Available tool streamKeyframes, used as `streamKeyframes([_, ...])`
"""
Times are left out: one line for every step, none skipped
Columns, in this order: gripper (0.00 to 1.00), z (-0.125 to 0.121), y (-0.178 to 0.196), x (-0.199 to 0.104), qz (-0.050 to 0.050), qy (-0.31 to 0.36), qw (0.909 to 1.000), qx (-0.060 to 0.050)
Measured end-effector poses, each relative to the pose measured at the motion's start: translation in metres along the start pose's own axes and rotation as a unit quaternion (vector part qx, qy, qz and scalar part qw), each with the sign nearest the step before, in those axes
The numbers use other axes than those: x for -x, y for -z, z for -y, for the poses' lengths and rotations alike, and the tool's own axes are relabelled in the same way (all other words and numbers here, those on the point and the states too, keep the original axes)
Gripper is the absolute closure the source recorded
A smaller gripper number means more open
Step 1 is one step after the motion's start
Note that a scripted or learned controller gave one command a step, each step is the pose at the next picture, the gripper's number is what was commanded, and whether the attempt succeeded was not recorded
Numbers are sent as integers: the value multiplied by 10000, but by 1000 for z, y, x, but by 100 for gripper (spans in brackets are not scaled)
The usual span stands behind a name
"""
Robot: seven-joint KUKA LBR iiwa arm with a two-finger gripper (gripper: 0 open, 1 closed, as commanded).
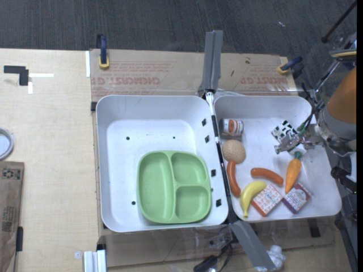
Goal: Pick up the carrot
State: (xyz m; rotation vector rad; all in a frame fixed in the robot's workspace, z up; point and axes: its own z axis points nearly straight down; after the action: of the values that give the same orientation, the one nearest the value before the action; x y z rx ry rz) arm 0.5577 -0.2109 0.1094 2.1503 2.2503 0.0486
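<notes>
Probably robotics lab: clamped cardboard point(187, 72) on bench point(45, 135), two white bins point(108, 152), toy food.

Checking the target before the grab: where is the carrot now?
The carrot lies in the right bin, toward its right side, just below the claw and right of a sausage.

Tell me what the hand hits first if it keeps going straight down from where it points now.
Most likely the carrot: the hand sits just above its green top in the right bin. Depth is unclear from this slanted view, so it might touch the bin floor beside it.
</notes>
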Motion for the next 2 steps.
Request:
streamKeyframes([0, 21, 1, -7, -39, -1593, 9872, 15])
streamKeyframes([0, 65, 2, -18, 55, -3633, 9317, 7])
